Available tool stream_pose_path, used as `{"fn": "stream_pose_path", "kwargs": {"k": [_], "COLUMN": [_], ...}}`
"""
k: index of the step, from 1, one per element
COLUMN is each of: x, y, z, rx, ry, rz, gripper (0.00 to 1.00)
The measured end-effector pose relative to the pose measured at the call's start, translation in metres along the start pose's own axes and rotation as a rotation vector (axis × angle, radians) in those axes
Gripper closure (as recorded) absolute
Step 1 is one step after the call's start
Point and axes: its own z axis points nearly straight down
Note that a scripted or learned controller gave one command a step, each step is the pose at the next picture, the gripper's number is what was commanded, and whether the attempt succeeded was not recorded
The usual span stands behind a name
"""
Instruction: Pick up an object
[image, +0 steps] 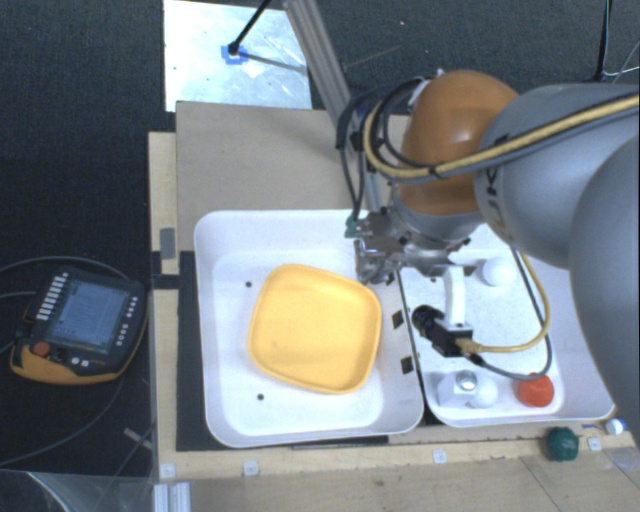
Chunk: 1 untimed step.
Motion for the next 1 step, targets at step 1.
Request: {"fn": "stream_pose_path", "kwargs": {"k": [1], "x": [-0.0023], "y": [0.0003], "z": [0.0], "rx": [0.0], "ry": [-0.001], "rz": [0.004], "gripper": [0.0]}}
